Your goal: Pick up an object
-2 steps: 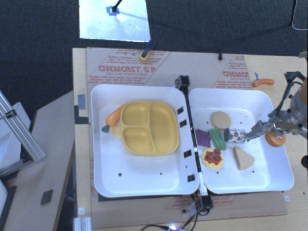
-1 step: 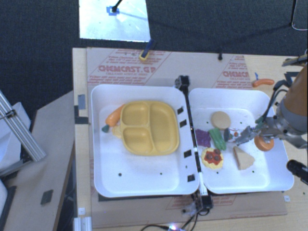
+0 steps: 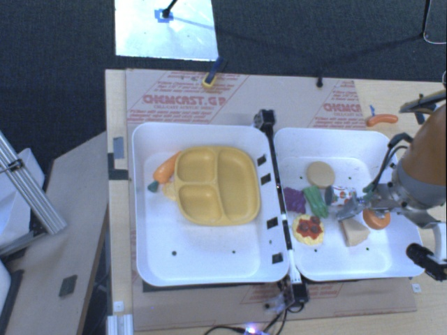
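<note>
The right bin (image 3: 391, 260) is crowded where the arm (image 3: 426, 166) reaches in, and that crowding is the main risk. The claw (image 3: 347, 202) sits low among a tight cluster: a green piece (image 3: 316, 201) just to its left, a purple piece (image 3: 295, 200) beyond that, a small pizza (image 3: 309, 229) below, a pale wedge (image 3: 355, 232) just under it, and an orange round piece (image 3: 378, 219) to the right beside the wrist. A tan disc (image 3: 321, 174) lies a little further up the bin.

With things packed this near, a closing claw could nip two pieces at once, or push one aside and shut on nothing. The wedge has slanted faces and may squirt out under pressure. A lift from here could also drag a neighbour along and drop it.

The claw itself is small and blurred against the clutter; I cannot tell how far it stands open, nor whether anything is held in it. It looks to be touching or nearly touching the green piece and the wedge, but which one is not clear.

The left bin (image 3: 150, 257) holds a yellow divided plate (image 3: 213, 185) with a carrot (image 3: 165, 169) at its left edge, well apart from the arm.
</note>
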`<state>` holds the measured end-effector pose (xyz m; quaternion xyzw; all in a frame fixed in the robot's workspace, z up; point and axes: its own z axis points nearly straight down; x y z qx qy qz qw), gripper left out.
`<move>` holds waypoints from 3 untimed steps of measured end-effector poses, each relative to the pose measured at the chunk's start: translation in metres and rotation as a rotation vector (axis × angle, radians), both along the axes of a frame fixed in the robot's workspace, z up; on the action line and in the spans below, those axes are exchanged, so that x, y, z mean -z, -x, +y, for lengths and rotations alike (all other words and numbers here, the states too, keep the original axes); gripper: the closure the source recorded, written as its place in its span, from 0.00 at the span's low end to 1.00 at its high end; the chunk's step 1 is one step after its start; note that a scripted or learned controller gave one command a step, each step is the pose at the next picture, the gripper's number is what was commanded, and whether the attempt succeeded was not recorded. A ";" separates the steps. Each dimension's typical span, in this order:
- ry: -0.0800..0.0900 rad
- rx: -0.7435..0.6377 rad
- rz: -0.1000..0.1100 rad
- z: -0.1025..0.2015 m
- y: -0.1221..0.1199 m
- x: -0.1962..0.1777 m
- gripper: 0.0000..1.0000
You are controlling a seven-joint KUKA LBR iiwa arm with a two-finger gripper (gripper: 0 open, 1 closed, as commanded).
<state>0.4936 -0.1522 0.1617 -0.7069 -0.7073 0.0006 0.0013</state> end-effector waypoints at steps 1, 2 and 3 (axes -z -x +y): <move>0.007 0.001 -0.013 -0.004 -0.004 0.058 0.00; 0.021 0.000 -0.036 -0.010 -0.013 0.067 0.00; 0.015 0.000 -0.026 -0.008 -0.010 0.061 1.00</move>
